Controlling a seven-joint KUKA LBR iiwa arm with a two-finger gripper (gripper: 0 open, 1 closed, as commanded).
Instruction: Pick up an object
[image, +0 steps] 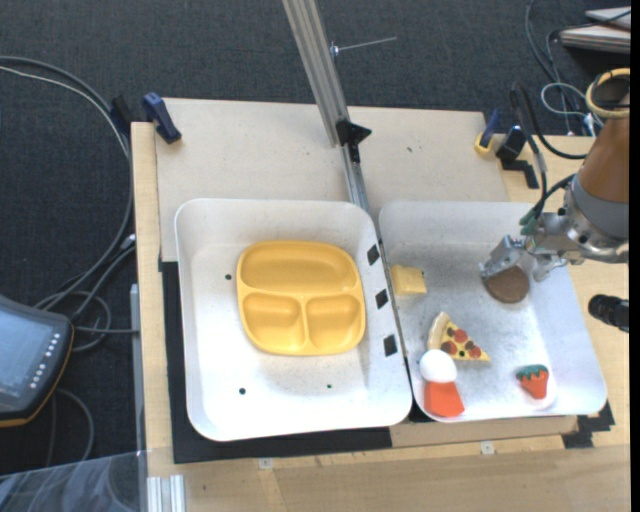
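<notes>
My gripper (520, 265) hangs over the back right part of the right bin (580, 330), at the end of the grey arm with the orange band. Its two fingers stand apart, open, with nothing gripped between them. A brown round piece (507, 288) lies on the bin floor just below and in front of the fingertips. A pizza slice toy (459, 342), a white and orange piece (440, 383), a red strawberry-like toy (535, 381) and a pale yellow block (407, 280) lie elsewhere in the same bin.
The left bin (205, 330) holds a yellow divided plate (300, 297). A metal pole (325, 70) rises from between the bins at the back. Blue clamps (160, 115) sit on the bench corners, and cables lie on the floor at left.
</notes>
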